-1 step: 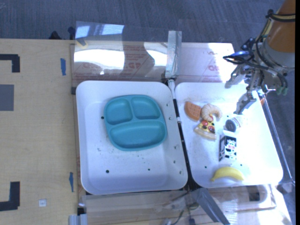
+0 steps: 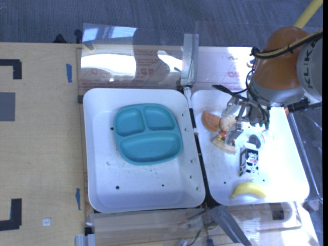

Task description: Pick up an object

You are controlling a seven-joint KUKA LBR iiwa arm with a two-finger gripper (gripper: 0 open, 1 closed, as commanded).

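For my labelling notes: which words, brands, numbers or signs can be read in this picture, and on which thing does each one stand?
"KU", cut off by the picture's edge: on the arm.
Red print on the clear panel behind the bins: too blurred to read.
Black-and-white small item in the right bin: markings too small to read.

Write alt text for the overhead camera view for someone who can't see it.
A grey robot arm with an orange band reaches from the right, its gripper low over small items in the right white bin, including a banana. The left white bin holds a blue divided plate.
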